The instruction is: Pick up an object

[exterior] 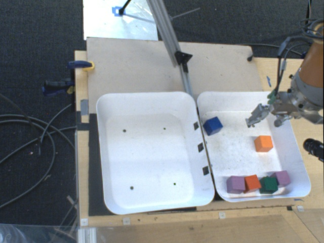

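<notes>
In the right bin [291, 135] lie several small blocks. A blue cube [212, 125] rests near the bin's left wall. An orange cube [263, 144] sits alone toward the middle right. Along the front wall stand a purple block [235, 184], an orange block [252, 183], a green block [269, 185] and another purple block [282, 178], packed in a row. My gripper [267, 118] hangs over the bin's back right part, just behind the lone orange cube and apart from it. It is open, with nothing between its fingers [254, 117].
The left bin [147, 151] adjoins the right one, joined by black clips along the shared wall. A slanted metal pole [167, 29] crosses the back of the bench. Blue and yellow clamps [81, 65] grip the bench's left edge.
</notes>
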`<state>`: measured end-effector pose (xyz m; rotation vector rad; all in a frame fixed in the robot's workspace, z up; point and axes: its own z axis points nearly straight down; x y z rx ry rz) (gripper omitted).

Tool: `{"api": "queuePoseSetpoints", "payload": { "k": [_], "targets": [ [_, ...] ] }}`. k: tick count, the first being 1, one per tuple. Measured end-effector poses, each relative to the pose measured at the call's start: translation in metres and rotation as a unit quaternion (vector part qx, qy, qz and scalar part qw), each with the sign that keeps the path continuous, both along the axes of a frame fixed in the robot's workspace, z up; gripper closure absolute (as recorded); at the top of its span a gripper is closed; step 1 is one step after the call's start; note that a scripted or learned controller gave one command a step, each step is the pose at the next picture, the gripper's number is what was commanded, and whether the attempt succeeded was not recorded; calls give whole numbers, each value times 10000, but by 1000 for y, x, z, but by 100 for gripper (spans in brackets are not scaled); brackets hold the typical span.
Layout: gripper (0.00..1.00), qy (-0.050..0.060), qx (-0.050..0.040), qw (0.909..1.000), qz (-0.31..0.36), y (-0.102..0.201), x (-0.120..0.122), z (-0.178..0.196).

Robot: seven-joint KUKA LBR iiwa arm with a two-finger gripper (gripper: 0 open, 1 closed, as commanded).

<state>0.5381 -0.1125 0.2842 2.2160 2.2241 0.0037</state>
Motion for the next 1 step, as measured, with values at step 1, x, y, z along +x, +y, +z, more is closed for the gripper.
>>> {"api": "queuePoseSetpoints", "payload": {
  "k": [1],
  "targets": [
    [0, 36, -16, 10000, -45, -94, 10, -96]
  ]
}}
